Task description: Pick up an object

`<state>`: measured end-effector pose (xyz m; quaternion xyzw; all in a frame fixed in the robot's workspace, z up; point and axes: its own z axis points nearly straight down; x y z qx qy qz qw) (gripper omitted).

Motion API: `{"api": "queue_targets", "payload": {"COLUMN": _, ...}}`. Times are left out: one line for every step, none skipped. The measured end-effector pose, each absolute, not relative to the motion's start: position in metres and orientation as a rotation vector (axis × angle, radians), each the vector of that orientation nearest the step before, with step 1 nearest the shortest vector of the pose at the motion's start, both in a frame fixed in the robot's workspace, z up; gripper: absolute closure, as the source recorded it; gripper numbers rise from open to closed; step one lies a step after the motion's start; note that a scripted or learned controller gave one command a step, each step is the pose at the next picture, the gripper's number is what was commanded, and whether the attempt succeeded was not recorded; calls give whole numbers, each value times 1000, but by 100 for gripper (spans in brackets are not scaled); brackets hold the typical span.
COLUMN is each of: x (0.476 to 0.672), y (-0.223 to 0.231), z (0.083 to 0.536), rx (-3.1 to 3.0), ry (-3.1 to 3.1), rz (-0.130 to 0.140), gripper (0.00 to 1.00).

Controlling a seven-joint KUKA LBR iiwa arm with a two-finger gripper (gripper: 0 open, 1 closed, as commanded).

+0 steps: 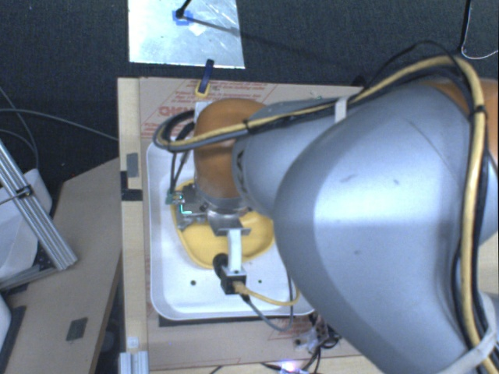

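Yellow object (204,244), rounded and flat like a soft disc or a bowl, lies in the middle of the white bin (168,298) on the left side of the camera view. Large part of it is covered by the arm, so its full shape is not clear; I see its lower left edge and a piece of its right edge near the bin centre. The arm (374,232) comes in from the right and takes most of the picture with its big grey body, and the orange band (214,142) stands directly above the wrist. The gripper (222,224) points down into the bin, just over the yellow object, and seems to be touching it or very near to it. The fingers are hidden under the wrist and its mount, so I cannot tell whether they are apart or together, and I cannot tell if something is between them. A white and black part (231,263) hangs from the wrist toward the front of the bin, and a yellow cable (269,296) runs from it along the bin floor. The bin sits on a cardboard sheet (234,92) with red print, on the worktop (78,248).
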<state>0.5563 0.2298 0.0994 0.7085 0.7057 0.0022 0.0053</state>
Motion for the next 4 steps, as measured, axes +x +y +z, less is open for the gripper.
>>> {"api": "queue_targets", "payload": {"x": 568, "y": 235, "z": 96, "rx": 2225, "ry": 2220, "rz": 4, "gripper": 0}}
{"api": "queue_targets", "payload": {"x": 590, "y": 237, "z": 95, "rx": 2222, "ry": 2228, "rz": 5, "gripper": 0}}
{"api": "queue_targets", "payload": {"x": 590, "y": 236, "z": 101, "rx": 2218, "ry": 2220, "rz": 19, "gripper": 100}}
{"api": "queue_targets", "payload": {"x": 665, "y": 235, "z": 85, "rx": 2219, "ry": 2228, "rz": 2, "gripper": 100}}
